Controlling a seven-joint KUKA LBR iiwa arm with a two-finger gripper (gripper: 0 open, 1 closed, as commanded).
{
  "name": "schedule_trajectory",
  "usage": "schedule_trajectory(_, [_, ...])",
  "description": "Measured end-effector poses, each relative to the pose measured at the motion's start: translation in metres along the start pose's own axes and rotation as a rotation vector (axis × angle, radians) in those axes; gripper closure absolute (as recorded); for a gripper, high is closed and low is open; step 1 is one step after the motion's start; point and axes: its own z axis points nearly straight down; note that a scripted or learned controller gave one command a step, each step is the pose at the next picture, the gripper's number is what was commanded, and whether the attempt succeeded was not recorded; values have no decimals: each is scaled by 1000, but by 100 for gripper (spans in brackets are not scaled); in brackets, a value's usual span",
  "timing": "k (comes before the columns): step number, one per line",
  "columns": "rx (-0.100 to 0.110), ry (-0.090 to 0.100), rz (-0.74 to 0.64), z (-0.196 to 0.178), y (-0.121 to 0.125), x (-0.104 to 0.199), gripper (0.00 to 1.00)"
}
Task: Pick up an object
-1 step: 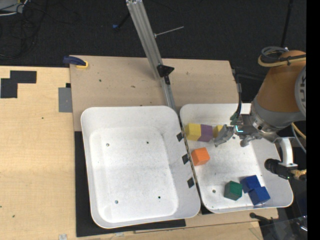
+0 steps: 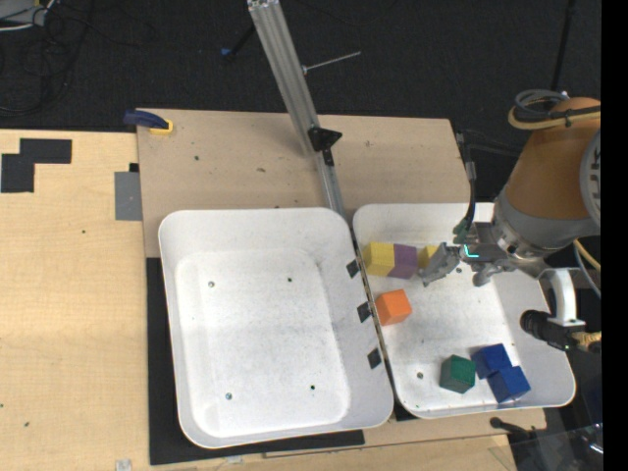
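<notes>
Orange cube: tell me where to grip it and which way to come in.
Grip the orange cube across two opposite side faces, coming straight down from above. It sits flat in the right bin, apart from the yellow block and purple block. The bin divider lies close on its left, so closing along the near-far faces looks safer.

- yellow block [image 2: 380, 258], far left in the right bin, touching the purple block [image 2: 404, 261] on its right
- orange block [image 2: 393, 306], just nearer
- green block [image 2: 456, 374] and blue blocks [image 2: 500, 371], near right

Five blocks [image 2: 393, 306] lie in the right bin [image 2: 549, 386], beside the left bin [image 2: 196, 238].
</notes>
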Motion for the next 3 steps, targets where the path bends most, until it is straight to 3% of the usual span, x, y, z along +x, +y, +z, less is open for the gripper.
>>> schedule_trajectory(1, [6,1,-2,46,-8,3,0])
schedule_trajectory(2, [-22,-7,2,77,4,-4,0])
schedule_trajectory(3, [-1,-1,5,86,-1,-2,0])
